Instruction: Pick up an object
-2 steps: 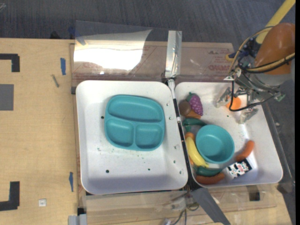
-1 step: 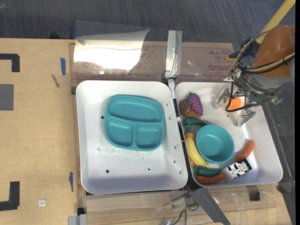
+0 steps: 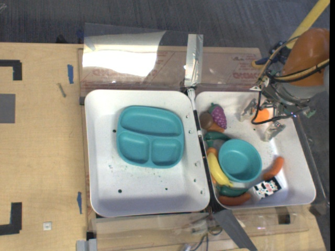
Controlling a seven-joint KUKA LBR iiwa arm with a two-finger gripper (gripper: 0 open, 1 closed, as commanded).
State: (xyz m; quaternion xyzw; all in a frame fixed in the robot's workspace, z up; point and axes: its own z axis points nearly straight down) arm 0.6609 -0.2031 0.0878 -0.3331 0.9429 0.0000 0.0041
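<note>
Gripper (image 3: 263, 115) over the far end of the right white bin (image 3: 303, 161), its fingers closed around a small orange object (image 3: 261, 115).

The orange object sits between the fingers above the bin floor. Nearer in this bin lie a teal plastic bowl (image 3: 239, 160), a yellow toy banana (image 3: 217, 171), a purple grape bunch (image 3: 218, 116) and an orange toy sausage (image 3: 274, 167). The left white bin (image 3: 99, 156) on the desk holds a teal divided plate (image 3: 150, 136).

Bright, even overhead light, white glare on the clear sheet (image 3: 123, 56) behind the bins, soft overall focus.
</note>
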